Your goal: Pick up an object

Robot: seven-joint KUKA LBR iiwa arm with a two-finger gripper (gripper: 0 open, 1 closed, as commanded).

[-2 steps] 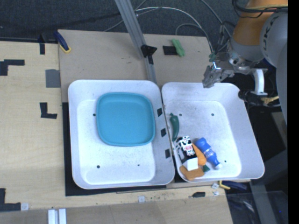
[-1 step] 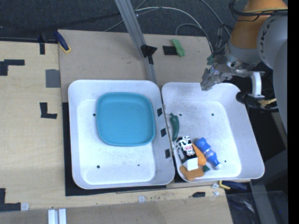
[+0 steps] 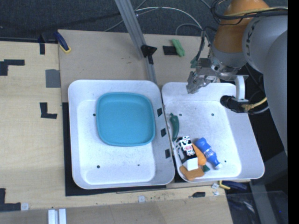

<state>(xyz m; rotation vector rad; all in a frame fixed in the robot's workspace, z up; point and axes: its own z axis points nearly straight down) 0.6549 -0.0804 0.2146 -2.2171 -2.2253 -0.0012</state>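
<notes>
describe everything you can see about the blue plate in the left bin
The blue plate is a rounded-square dish in a light turquoise, smooth and matte like plastic, with a slightly raised rim around a flat centre. It lies flat and right side up on the floor of the left bin, toward the bin's upper middle, with nothing on it. It touches the bin floor alone; the gripper hangs over the other bin, well apart from it.

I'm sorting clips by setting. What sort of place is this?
Most likely a robotics lab bench set up for grasping trials: two shallow white plastic bins on a taped plywood bench, a grey arm's two-finger gripper above the right bin, and loose cables behind.
</notes>
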